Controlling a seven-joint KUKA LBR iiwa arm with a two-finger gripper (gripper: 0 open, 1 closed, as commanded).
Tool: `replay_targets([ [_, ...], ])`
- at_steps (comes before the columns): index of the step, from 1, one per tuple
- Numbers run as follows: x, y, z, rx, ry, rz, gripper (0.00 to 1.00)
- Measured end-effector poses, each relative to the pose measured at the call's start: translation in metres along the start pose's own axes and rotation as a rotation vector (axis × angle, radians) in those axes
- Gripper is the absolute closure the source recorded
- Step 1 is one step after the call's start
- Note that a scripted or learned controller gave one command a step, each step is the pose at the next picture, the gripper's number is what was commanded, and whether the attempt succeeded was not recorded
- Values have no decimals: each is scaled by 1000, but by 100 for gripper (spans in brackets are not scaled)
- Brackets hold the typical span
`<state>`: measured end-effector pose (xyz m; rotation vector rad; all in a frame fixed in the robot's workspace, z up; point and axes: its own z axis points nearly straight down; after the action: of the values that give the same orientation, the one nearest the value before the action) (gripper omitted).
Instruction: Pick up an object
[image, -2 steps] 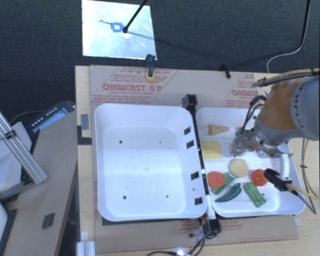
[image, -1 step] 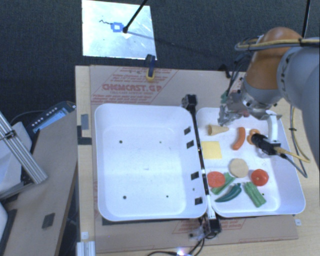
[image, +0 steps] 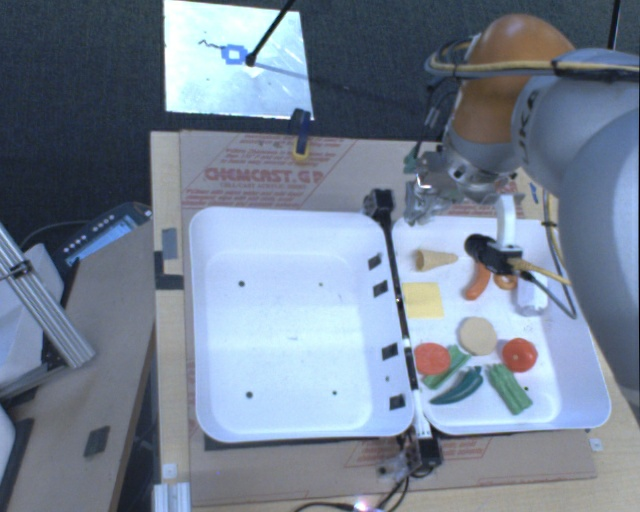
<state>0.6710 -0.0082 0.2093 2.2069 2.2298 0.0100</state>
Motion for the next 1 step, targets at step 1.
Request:
replay_targets([
  [1,27,-1,-42,1,0,2,100],
])
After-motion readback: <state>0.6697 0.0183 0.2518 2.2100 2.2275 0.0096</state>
